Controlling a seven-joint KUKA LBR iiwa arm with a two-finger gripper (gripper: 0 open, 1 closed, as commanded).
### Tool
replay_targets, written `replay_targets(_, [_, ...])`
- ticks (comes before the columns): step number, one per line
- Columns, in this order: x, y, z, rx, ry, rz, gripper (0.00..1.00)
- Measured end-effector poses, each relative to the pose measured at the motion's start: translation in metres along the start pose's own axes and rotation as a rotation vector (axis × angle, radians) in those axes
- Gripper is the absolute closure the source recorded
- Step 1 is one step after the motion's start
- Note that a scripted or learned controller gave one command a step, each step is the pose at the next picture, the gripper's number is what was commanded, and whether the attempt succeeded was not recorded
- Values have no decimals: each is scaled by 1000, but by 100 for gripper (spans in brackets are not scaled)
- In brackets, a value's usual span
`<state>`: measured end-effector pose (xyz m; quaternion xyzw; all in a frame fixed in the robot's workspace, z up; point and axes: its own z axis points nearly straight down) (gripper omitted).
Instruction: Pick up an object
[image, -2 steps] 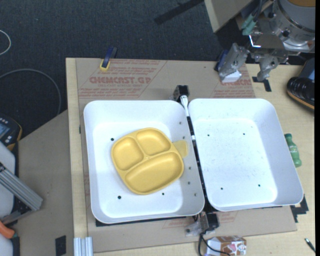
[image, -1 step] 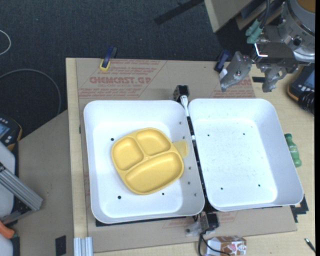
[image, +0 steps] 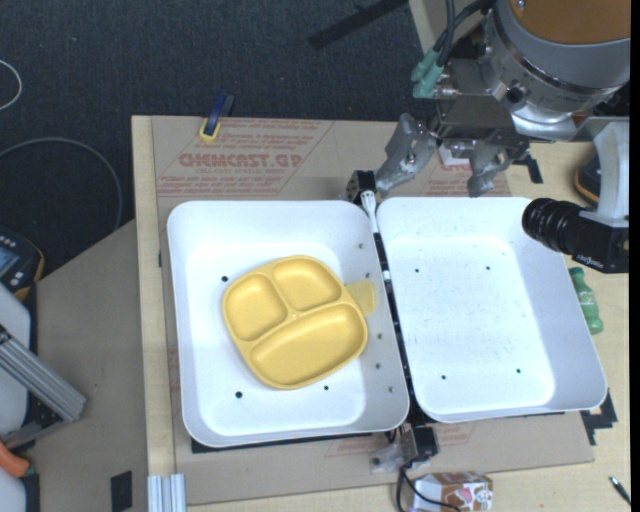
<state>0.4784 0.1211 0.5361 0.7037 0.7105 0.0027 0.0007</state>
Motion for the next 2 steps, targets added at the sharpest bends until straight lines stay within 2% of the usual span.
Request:
replay_targets(1, [-4, 2, -10, -3, -2, 7, 100])
replay_targets(2, [-20, -1, 100, 18, -6, 13, 100])
